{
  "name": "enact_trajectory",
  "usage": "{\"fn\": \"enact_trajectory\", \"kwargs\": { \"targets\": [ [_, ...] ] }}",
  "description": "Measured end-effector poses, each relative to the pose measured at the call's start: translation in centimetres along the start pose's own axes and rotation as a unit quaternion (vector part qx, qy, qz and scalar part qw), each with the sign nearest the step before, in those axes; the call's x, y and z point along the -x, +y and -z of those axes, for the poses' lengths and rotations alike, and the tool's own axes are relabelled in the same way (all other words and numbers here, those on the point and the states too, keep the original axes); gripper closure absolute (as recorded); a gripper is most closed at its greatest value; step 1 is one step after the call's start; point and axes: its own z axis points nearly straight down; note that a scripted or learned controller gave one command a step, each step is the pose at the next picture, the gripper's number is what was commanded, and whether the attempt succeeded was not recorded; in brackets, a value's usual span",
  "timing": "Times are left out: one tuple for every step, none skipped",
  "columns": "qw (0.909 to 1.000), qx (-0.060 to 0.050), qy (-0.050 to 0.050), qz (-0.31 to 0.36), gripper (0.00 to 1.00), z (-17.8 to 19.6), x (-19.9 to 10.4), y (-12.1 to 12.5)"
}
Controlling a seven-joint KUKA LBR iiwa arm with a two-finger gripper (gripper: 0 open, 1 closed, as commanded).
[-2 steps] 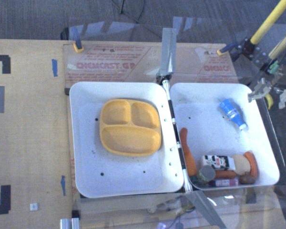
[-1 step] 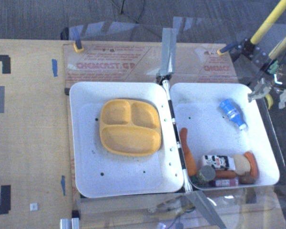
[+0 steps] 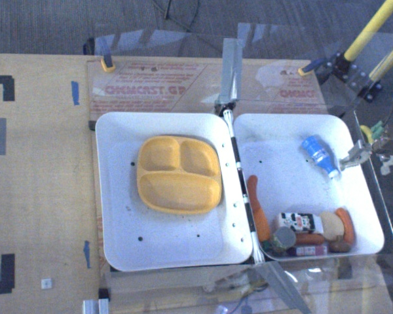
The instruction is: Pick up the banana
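My gripper (image 3: 355, 154) shows as a small metal piece at the right rim of the right bin (image 3: 281, 136), just right of a blue crumpled packet (image 3: 319, 154). Nothing appears in its grasp. Along the right bin's front wall lies a cluster of items: a long orange carrot (image 3: 257, 208), a white carton with a dark label (image 3: 301, 222), a dark can (image 3: 285, 237), a tan bun (image 3: 333, 224) and an orange-red sausage (image 3: 345, 226). The cluster sits well forward and left of the gripper.
A yellow divided plate (image 3: 179, 174) lies in the middle of the left bin (image 3: 118, 241). A metal divider (image 3: 230, 77) stands behind the seam between the bins. Yellow-handled tools (image 3: 373, 25) lean at the top right. The wooden bench (image 3: 33, 175) extends left.
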Motion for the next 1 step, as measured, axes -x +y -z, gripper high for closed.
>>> {"fn": "enact_trajectory", "kwargs": {
  "targets": [
    [1.0000, 0.002, 0.000, 0.000, 1.00, 1.04, 0.04, 0.09]
  ]
}}
